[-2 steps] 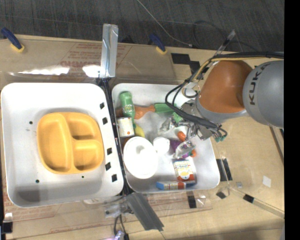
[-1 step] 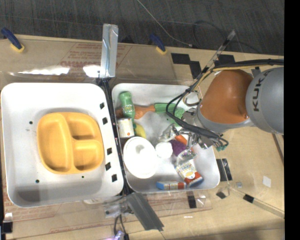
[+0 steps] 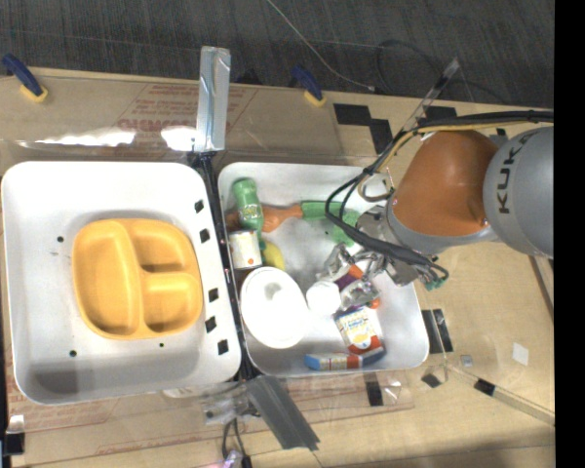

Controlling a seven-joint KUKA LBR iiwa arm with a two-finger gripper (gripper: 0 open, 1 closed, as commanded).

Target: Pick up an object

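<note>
You have nothing lifted yet, as far as I can judge: every object lies in the right bin (image 3: 409, 305), so the pick itself is left to do. The gripper (image 3: 356, 271) sits low among the clutter, just right of the white bowl (image 3: 271, 306), close over a small white cup (image 3: 323, 295) and a colourful carton (image 3: 359, 329). I cannot tell what state the gripper is in, or whether it has anything. The arm (image 3: 448, 188) bends down from the bin's right side, orange band uppermost. The yellow divided tray (image 3: 136, 276) lies well left of the bowl, in the left bin (image 3: 39, 203).
</note>
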